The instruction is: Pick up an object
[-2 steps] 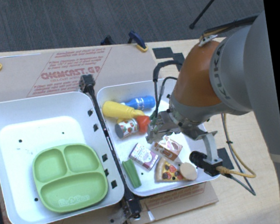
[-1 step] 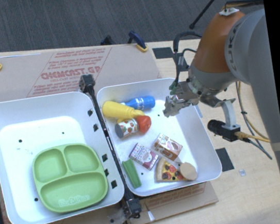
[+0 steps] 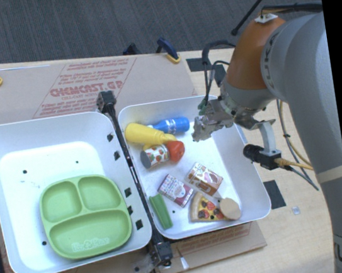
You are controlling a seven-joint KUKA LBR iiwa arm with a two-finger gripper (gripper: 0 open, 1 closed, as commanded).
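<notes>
The right bin (image 3: 249, 181) holds a yellow bottle-shaped toy (image 3: 146, 133), a blue bottle (image 3: 174, 124), a red and white can (image 3: 159, 155), two small printed cartons (image 3: 176, 189) (image 3: 204, 178), a green stick (image 3: 160, 211), a pizza slice toy (image 3: 205, 209) and a tan round piece (image 3: 230, 208). My gripper (image 3: 201, 131) hangs over the bin's upper right part, just right of the blue bottle and above the can's level. Nothing shows between its fingers.
The left bin (image 3: 6, 144) holds a green divided plate (image 3: 85, 214). Black clips (image 3: 106, 101) join the bins along the middle. Cardboard (image 3: 87, 85) lies under the bins, with blue clamps (image 3: 167, 48) at its back edge. Cables (image 3: 292, 156) trail at the arm's right.
</notes>
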